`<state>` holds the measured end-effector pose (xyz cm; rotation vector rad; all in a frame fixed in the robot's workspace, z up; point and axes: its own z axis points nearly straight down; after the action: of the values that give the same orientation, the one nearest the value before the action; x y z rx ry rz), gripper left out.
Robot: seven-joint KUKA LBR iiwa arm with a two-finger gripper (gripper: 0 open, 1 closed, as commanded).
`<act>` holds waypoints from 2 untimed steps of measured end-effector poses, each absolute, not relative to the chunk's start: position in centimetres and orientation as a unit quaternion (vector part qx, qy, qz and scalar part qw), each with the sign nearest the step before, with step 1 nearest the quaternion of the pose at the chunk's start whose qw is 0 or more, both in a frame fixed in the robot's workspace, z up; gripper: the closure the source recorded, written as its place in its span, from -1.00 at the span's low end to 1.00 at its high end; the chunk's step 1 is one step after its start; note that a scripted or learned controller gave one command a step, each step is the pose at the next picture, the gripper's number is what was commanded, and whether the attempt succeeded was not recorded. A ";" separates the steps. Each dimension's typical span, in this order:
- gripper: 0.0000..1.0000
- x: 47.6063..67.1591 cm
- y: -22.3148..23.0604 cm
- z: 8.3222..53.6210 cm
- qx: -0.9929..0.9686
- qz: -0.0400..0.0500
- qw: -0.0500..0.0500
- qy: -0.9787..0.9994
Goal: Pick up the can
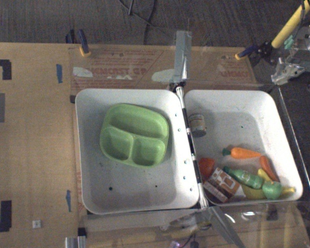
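Carton (pixel 222 184), bottle (pixel 245 178) and banana (pixel 254 192) heaped in right bin's (pixel 285 138) near corner | carrot (pixel 245 152) just behind them | can (pixel 197 124) farther back, apart from the heap, against that bin's left wall | green tray (pixel 134 135) in left bin (pixel 88 159) | my grip: I cannot tell, released or clenched

Can (pixel 197 124) upright in right bin (pixel 258 99), hard against its left wall. Same bin, near corner: two carrots (pixel 245 153), green bottle (pixel 245 178), brown carton (pixel 221 184), red piece (pixel 206 166), all clustered. Left bin (pixel 88 154) holds a green divided plate (pixel 135 134). Pincer (pixel 285 71) sits off the bench, upper right, well apart from the can.
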<state>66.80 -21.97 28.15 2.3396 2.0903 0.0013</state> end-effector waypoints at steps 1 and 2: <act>1.00 66.8 -21.5 40.0 0.697 0.000 0.002 0.717; 1.00 65.0 -22.2 23.3 0.655 0.000 0.001 0.756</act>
<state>65.03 -22.21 23.27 2.0549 2.3725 0.0011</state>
